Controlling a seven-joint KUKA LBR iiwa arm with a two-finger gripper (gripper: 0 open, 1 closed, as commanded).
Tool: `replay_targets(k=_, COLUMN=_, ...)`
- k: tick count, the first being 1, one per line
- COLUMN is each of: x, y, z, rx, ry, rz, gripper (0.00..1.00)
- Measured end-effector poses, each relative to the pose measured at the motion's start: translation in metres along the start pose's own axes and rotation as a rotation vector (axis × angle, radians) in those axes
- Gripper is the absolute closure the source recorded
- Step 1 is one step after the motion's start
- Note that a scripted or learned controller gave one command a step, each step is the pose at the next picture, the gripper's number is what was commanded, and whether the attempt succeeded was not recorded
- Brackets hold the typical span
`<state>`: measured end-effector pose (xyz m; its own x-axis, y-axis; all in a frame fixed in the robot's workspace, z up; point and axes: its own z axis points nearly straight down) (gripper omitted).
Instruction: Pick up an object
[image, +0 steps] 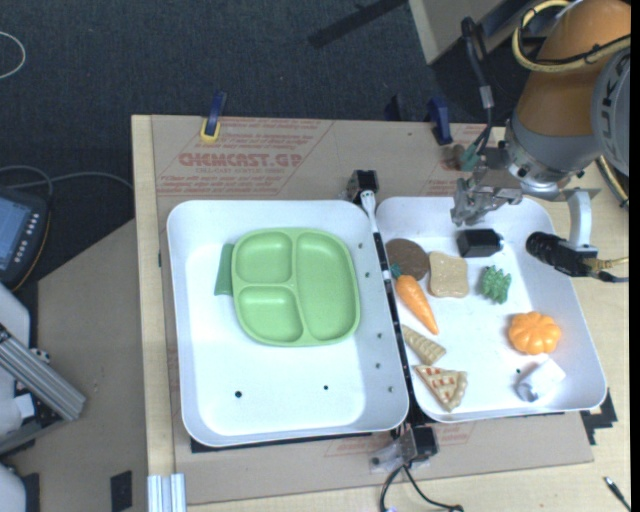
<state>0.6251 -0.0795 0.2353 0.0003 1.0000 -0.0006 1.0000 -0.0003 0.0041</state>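
Black block (479, 241) lies just below hand (468, 212) (right bin).

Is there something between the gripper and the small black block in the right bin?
Nothing visible. The gripper hangs just above the black block near the right bin's far edge, and the bread slice and broccoli lie nearer the camera.

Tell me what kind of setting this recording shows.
Probably a robotics lab bench: a robot arm reaches over two white bins, the right one scattered with toy food such as a carrot, on clamped cardboard.
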Motion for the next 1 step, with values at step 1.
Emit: replay_targets(k=1, x=-0.0056, y=0.0095, z=0.0034, rx=0.001, ry=-0.001, rz=0.000, gripper=1.00)
